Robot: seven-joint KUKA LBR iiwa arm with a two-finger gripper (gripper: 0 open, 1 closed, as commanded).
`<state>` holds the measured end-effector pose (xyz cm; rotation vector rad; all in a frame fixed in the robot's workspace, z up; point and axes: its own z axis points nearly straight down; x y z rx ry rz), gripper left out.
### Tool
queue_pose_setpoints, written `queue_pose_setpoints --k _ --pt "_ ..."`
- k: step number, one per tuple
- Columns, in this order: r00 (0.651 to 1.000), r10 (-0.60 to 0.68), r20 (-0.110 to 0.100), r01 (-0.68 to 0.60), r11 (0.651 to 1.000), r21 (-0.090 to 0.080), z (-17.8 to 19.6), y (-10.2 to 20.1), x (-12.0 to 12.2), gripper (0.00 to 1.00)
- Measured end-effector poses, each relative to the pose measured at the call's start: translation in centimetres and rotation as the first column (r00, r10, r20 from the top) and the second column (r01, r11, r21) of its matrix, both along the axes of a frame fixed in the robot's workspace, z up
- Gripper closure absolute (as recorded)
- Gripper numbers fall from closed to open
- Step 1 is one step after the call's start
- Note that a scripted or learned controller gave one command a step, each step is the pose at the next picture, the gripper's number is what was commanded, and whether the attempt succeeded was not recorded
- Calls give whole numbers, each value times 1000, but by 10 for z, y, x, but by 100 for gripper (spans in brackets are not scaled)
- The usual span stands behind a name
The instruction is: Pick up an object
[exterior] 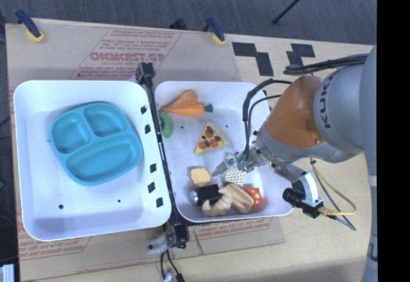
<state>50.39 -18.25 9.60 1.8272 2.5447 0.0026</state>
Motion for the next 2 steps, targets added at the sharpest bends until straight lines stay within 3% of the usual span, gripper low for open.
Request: queue_pose_setpoints --k 1,2 --pt "1000 5 2 -5 1000 -1 12 -1 2 100" --pt "998 55 -9 -55 998 5 94 62 -5 100"
